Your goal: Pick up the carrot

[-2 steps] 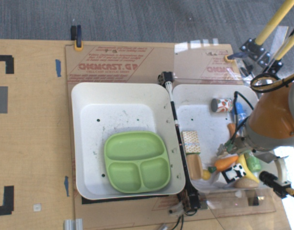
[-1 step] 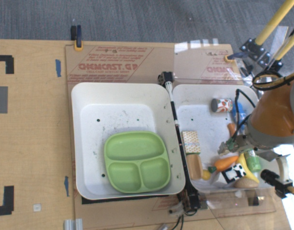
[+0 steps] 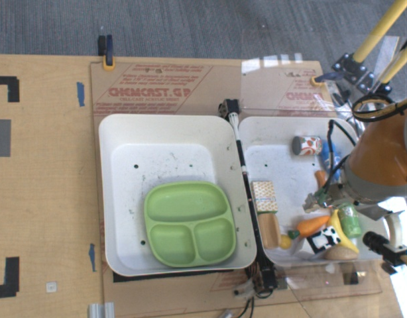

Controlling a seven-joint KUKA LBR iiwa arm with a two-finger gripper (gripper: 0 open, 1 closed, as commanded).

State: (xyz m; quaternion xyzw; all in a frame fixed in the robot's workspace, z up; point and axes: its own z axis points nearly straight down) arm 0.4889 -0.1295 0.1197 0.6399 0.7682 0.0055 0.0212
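- Leftmost, the desk [image 3: 44, 177] is showing as bare cardboard-brown board, with black corner marks and strips of blue tape sitting on it.
- Next, the left bin [image 3: 117, 151] is holding a green divided plate [image 3: 189, 222], which is lying flat toward the bin's near side, its three compartments bare.
- Across the rim where the two bins are meeting, the right bin [image 3: 270, 151] is carrying a crowd of small things.
- Along its left wall a patterned block [image 3: 264, 196] and a tan wooden block [image 3: 269, 229] are lying one below the other.
- Toward the far side a small can [image 3: 307, 145] is lying on its side, well apart from the rest.
- Further right, the carrot [image 3: 311, 225] is lying on the bin floor, orange and tilted, close by a black-and-white toy [image 3: 325, 238], a yellow piece [image 3: 343, 234] and a green object [image 3: 350, 221].
- Just above the carrot the tool [image 3: 321, 199] is hanging under the grey arm [image 3: 379, 164]; whether it is wide or narrow I cannot tell from this angle.
- Judging by this, the pick is not yet done: the carrot is resting in the bin, nothing is showing between the tool's tips, so the descent, grasp and lift all appear to be left.
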